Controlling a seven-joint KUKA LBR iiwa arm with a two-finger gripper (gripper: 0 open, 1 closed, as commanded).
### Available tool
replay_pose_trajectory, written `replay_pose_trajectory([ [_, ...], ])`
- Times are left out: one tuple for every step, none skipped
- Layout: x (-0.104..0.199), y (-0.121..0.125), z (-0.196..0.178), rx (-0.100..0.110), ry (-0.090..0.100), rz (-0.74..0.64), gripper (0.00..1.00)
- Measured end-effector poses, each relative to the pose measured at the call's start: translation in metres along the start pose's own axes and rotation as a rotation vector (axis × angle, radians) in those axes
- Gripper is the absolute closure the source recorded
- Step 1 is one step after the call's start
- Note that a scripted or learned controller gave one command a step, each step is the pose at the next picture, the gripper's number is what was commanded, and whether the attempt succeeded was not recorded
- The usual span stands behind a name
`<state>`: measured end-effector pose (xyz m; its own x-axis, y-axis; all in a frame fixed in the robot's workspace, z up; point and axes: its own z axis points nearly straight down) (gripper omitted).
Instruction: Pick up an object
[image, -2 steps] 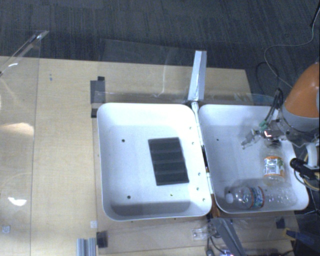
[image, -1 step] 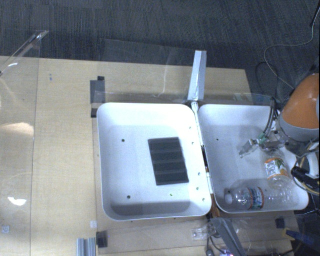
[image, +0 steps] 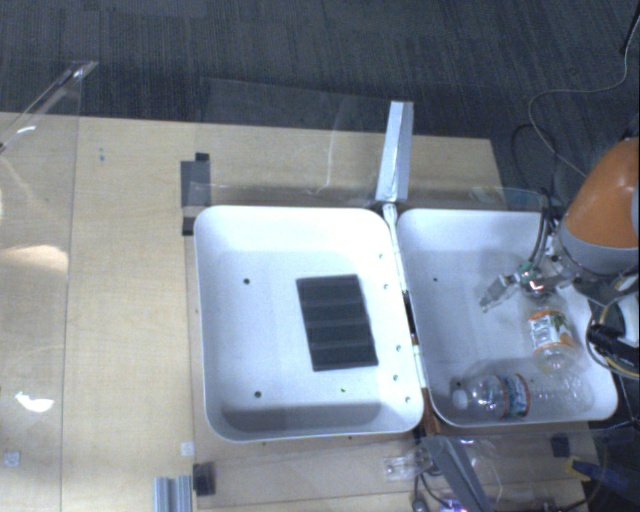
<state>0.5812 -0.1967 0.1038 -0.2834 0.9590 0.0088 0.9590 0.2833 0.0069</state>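
Note:
A black ribbed rectangular pad (image: 338, 322) lies flat in the middle of the left bin (image: 225, 300). In the right bin (image: 450, 250), a clear plastic bottle with a blue label (image: 497, 394) lies on its side along the front wall. A second clear bottle with an orange label (image: 551, 337) lies near the right wall. My gripper (image: 510, 284) hangs over the right bin's middle right, just above and left of the orange-label bottle. It is open, its fingers spread with nothing between them.
The arm's orange band (image: 605, 205) and grey wrist come in over the right bin's right edge. A metal post (image: 393, 160) stands behind the seam between the bins. Cables (image: 590, 470) trail at the lower right of the bench.

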Motion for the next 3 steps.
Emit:
replay_pose_trajectory([
  [0.0, 0.001, 0.003, -0.004, 0.0, 0.012, 0.0],
  [0.0, 0.007, 0.014, -0.006, 0.001, 0.011, 0.0],
  [-0.002, 0.011, 0.009, 0.0, 0.002, -0.013, 0.0],
])
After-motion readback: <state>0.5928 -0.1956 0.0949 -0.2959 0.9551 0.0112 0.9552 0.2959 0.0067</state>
